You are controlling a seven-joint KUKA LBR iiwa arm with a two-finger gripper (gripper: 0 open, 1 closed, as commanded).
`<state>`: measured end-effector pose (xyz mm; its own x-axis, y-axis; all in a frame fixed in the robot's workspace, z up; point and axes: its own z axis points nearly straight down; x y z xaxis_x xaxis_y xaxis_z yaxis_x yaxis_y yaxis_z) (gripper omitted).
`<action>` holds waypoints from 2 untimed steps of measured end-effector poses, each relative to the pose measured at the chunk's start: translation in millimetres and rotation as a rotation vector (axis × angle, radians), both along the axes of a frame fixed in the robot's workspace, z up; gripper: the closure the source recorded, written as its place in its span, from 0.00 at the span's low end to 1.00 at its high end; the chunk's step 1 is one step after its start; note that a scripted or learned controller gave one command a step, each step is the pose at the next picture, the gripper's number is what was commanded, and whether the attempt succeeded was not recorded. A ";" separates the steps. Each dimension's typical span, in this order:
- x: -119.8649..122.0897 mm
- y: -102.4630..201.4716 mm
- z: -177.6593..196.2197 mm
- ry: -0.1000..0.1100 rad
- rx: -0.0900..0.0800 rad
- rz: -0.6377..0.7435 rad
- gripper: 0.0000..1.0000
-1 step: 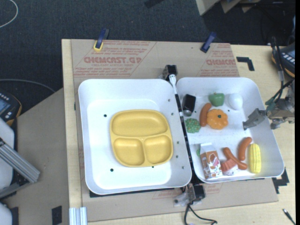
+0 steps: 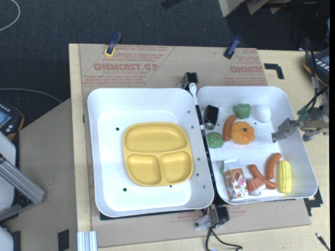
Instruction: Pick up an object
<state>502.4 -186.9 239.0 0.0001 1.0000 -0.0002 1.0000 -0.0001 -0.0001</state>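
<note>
End effector (image 2: pixel 285 130) over right bin (image 2: pixel 296 114) rim.
Finger state impossible to tell; orange pumpkin (image 2: pixel 243 133) left of it, corn (image 2: pixel 284 175) below.

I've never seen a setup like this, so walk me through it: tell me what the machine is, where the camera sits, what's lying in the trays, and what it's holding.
One camera looks down at a slant on a bench with two shallow white bins. The left bin holds a yellow divided plate. The right bin holds toy food: an orange pumpkin, a green pepper, a white egg-like piece, a broccoli floret, a corn cob, sausages, a small carton and a black block. The machine is a robot arm reaching in from the right; its grasping tool sits at the right bin's edge. Nothing is visibly between its fingers, so it holds nothing yet.
</note>
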 end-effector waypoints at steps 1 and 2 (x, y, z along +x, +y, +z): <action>3.9 -1.6 -62.3 0.008 0.003 -0.001 0.00; 8.9 7.5 -113.2 0.006 0.003 0.000 0.00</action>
